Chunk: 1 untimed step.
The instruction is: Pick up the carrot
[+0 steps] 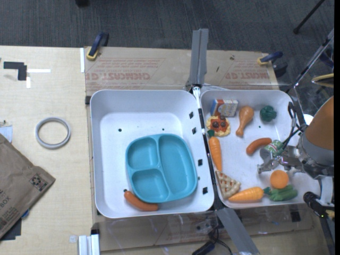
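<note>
A carrot (pixel 247 195) with green leaves (pixel 282 194) lies along the front wall of the right bin (pixel 241 93). A second long orange carrot-like piece (pixel 214 153) lies along that bin's left wall. My gripper (pixel 270 158) hangs low over the right side of the bin, between a red sausage (pixel 258 145) and an orange ball (pixel 279 179). It is above and to the right of the leafy carrot and apart from it. Nothing shows between its fingers.
The right bin also holds a pizza slice (pixel 227 184), a small round pizza (pixel 218 125), a box (pixel 227 108), a drumstick (pixel 244 120) and a green piece (pixel 268 112). The left bin (pixel 106 142) holds a blue divided plate (pixel 161 167) and a sausage (pixel 141 201).
</note>
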{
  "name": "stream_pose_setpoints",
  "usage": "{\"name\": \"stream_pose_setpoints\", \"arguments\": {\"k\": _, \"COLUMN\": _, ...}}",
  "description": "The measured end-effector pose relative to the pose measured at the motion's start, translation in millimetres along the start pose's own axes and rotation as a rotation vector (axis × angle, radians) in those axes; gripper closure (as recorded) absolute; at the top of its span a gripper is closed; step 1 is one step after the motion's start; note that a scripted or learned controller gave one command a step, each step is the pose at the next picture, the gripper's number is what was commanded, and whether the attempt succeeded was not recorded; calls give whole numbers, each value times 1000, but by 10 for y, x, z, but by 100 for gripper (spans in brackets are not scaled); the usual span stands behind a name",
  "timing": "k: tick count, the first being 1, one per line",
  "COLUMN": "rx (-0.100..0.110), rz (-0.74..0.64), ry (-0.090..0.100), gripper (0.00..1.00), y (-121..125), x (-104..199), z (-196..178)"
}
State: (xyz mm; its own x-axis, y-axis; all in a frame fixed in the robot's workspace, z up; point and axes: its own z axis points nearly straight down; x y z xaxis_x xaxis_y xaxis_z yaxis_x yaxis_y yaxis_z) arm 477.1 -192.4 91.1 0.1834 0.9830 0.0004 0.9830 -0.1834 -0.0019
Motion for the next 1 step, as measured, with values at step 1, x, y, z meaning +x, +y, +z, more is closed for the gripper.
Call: {"name": "stream_pose_setpoints", "arguments": {"k": 1, "rx": 1, "rz": 3, "ry": 0, "gripper": 100, "y": 2, "x": -5, "z": -83}}
